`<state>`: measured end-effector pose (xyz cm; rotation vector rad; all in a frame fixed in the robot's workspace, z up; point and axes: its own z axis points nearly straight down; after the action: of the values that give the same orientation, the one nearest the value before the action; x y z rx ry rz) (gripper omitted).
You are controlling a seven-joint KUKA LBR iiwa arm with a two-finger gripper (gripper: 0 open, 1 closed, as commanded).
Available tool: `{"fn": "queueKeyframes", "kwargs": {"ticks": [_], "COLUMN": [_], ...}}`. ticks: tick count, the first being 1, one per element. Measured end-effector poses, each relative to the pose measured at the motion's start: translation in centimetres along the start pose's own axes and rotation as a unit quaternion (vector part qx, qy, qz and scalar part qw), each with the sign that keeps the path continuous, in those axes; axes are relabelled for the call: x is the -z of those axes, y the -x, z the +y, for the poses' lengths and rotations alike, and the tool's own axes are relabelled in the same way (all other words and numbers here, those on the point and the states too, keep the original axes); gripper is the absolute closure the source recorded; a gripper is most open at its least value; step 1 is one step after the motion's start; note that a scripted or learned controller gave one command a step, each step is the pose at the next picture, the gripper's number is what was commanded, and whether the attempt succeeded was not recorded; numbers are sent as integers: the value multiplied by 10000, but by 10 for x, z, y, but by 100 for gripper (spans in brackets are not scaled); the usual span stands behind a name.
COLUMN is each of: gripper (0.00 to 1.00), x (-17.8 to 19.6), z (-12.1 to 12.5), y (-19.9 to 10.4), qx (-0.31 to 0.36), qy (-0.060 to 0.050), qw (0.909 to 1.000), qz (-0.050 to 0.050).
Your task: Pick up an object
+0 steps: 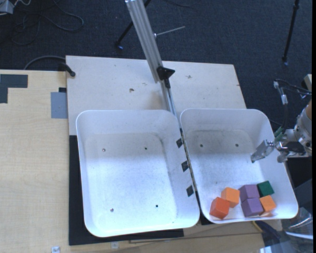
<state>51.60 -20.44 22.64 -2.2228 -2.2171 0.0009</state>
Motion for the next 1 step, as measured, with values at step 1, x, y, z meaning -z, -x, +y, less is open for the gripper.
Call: {"fn": "queueKeyframes", "kwargs": {"ticks": [1], "gripper": [0], "x": [-118], "z": [71], "y": [-7], "qx": [27], "qy": [-16], "qw": [10000], "qz": [3]}}
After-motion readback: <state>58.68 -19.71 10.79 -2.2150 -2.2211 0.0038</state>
